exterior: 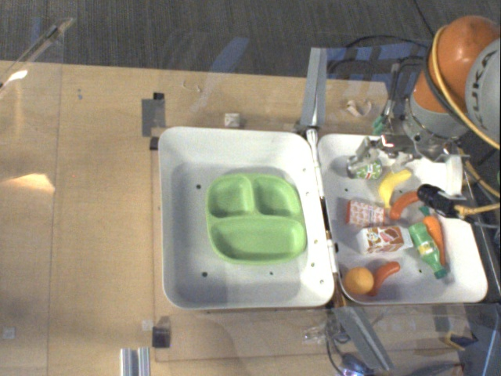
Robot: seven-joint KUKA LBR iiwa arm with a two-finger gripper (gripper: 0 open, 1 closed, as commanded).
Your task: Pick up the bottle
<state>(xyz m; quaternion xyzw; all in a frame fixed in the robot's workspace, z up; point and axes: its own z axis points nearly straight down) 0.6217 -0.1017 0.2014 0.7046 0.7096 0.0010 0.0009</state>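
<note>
Green bottle [427, 250] lies flat in the right bin [463, 285], in its front-right part. Long axis is diagonal, running from the bin's middle toward the front-right corner. The end near that corner looks narrower, likely the neck, but it's too small to be sure. Pale label around its middle.

A carrot [436, 230] lies right alongside the bottle's far side, touching or nearly so. A carton [383, 239] is just left of the bottle, with a small gap between them. An orange [358, 280] and a red sausage [387, 271] sit at the front-left of the same bin, apart from the bottle.

Gripper [385, 147] is over the back of the right bin, the arm coming in from the right. It's just above a crumpled silver can [364, 166] and near a banana [394, 182], well apart from the bottle. Can't tell how far the gripper is open, and can't tell if it touches the can. Nothing is visibly held. Bottle not picked up.

Left bin [180, 210] holds a green divided plate [255, 218]
</note>
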